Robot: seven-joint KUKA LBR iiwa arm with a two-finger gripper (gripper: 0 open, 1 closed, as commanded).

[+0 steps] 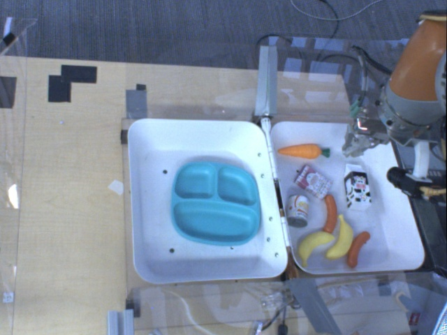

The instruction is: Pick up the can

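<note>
The end effector (357, 144) hangs over the far part of the right bin (405, 208), just right of the carrot (302, 151) and beyond the small black-and-white carton (357, 190); nothing sits between its fingers, and from this slant I cannot tell how wide they are parted. The can (298, 210) stands against the left wall of the same bin, near the divider between the two bins, its round top tilted a little toward the camera. It is crowded: a red-and-white packet (312, 181) lies just beyond it, an orange sausage (330, 213) just to its right, and a yellow banana (314, 246) close on its near side. To do this step well, the arm, I judge, should travel left and nearer across the bin while staying high enough to pass over the carton and the packet, then stop straight above the can before descending. The fingers would best close along the near-far line or at a slant to it, since the bin wall on the left leaves little room for a finger there and the sausage presses in from the right. A straight drop, centred on the can's top, should keep the fingers from nudging it against the wall or catching the packet. The left bin (147, 208), holding the blue divided plate (215, 203), plays no part in this.
</note>
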